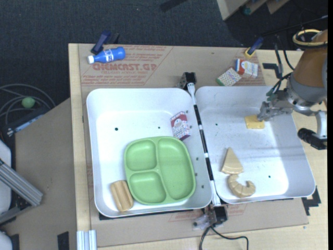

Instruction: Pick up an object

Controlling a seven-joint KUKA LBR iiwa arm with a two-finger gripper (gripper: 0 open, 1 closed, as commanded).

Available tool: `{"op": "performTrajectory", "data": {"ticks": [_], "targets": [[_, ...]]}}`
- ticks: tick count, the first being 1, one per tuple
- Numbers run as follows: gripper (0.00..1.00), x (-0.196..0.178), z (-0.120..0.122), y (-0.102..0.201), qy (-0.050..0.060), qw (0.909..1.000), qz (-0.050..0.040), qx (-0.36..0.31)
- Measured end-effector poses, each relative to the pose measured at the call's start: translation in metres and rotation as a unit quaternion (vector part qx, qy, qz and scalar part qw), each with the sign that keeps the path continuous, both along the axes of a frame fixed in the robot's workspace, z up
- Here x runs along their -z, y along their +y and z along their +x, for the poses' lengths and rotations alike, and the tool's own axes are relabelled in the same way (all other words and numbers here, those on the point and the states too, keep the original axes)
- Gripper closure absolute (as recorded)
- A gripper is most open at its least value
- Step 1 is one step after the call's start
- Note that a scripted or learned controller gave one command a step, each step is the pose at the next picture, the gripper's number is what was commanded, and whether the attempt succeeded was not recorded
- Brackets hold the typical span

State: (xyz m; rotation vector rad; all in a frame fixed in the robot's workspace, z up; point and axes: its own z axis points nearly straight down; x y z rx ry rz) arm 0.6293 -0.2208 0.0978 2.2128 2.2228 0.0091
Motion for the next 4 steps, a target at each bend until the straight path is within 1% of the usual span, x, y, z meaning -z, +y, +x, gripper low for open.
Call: {"op": "performTrajectory", "data": {"ticks": [1,2,3,4], "targets": [[1.00,-0.112,-0.013,0.049,0.001,1.0000,-0.0008,0.001],[1.00,-0.142,-0.043,0.051,0.004,1.0000,-0.0004,0.002],[0.00,-0.142,-0.043,0.051,0.004,1.0000,0.0000,0.002],[0.00,-0.066,-0.009,0.032,0.005,1.0000,0.0001,0.003]]}}
